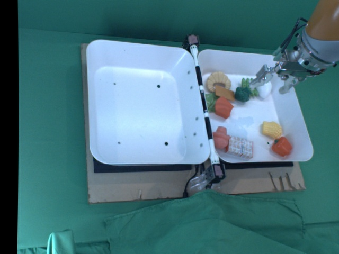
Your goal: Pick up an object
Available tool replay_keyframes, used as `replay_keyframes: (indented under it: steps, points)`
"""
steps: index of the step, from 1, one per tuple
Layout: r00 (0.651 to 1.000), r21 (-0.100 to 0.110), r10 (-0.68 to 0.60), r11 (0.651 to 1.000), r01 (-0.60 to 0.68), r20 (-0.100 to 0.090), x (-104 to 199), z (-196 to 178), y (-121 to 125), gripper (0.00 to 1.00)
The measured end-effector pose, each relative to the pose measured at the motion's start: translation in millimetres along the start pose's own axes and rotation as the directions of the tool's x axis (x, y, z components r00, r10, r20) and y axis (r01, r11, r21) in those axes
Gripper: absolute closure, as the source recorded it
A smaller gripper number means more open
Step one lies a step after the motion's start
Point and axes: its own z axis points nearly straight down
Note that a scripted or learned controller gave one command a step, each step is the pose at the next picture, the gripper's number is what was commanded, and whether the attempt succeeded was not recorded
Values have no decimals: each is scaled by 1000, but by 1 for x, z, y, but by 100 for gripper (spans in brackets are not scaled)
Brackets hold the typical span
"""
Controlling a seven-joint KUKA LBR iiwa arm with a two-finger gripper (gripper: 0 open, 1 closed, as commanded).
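Note:
My gripper (275, 82) hangs over the far right part of the right bin (300, 121), fingers spread open with nothing between them. A small white object (264, 90) lies just below its left finger (261, 77). To the left of that sit a green broccoli (242, 94), an orange slice (224, 92) and a round yellow piece (218, 80). A red pepper (223, 108) lies by the divider. Near the front are a yellow corn piece (271, 128), an orange-red fruit (282, 146), a speckled pink box (240, 146) and a red piece (220, 138).
The left bin (140, 105) is a shallow white tray with a few dark dots on its floor. A black-and-white divider bar (204, 102) runs between the bins. Both bins rest on a brown board (137, 187) on green cloth.

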Motion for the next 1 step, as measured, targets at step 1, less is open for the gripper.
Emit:
replay_keyframes:
  steps: [1]
  points:
    - [1000, 9, 1, 1000, -1, -1, -11, 99, 29, 0]
